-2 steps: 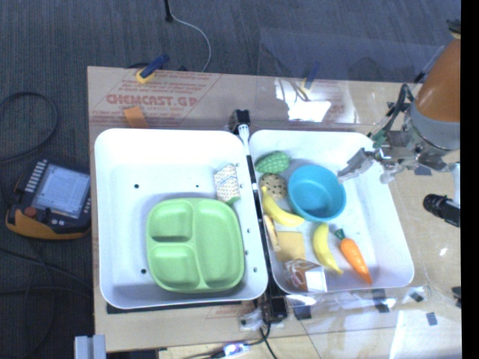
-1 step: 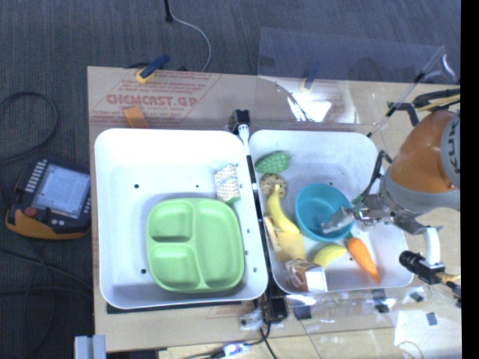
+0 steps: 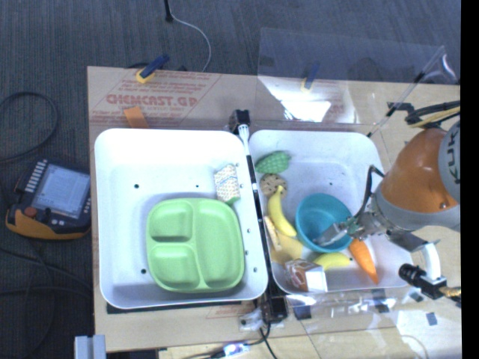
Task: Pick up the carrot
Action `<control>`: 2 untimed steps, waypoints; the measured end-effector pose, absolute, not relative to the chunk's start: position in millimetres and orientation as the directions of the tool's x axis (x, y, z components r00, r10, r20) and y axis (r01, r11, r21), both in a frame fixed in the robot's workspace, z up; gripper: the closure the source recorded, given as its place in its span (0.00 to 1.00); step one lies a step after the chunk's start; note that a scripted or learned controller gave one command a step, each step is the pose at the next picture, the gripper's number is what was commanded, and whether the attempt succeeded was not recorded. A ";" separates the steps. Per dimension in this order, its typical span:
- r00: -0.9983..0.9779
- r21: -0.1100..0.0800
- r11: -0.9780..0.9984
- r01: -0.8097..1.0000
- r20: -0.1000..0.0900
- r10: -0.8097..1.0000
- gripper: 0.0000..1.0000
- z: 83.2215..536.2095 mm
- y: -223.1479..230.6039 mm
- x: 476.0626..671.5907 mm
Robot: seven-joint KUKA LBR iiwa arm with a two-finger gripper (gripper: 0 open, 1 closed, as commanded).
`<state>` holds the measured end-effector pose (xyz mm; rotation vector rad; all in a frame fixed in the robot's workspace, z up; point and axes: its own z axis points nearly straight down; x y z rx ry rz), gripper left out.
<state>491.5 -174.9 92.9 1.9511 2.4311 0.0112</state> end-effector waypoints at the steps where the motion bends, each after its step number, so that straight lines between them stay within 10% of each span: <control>1: -0.214 0.030 0.215 0.976 -0.020 0.977 1.00 104.5 -176.4 494.9; 2: 0.049 0.000 -0.049 0.999 -0.001 0.999 1.00 216.5 -116.7 485.0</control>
